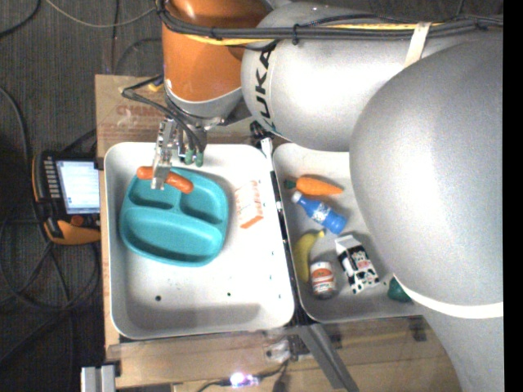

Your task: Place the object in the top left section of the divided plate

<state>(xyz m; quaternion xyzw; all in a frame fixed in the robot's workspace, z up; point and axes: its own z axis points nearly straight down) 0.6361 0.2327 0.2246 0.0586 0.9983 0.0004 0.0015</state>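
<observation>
A teal divided plate (176, 219) lies in the left bin (196, 300). A long orange carrot-like piece (178, 183) lies across the plate's top left section, over its far rim. My gripper (161, 174) hangs straight down from the orange-banded wrist. Its fingers are closed across the middle of the piece, whose two ends stick out on either side. The piece sits low, at the plate's rim level.
An orange and white item (249, 207) lies right of the plate. The right bin (343, 309) holds a carrot (320, 187), a blue bottle (323, 212), a banana (304, 256), a can (324, 278) and a black and white carton (358, 268). The arm's bulk covers the right side.
</observation>
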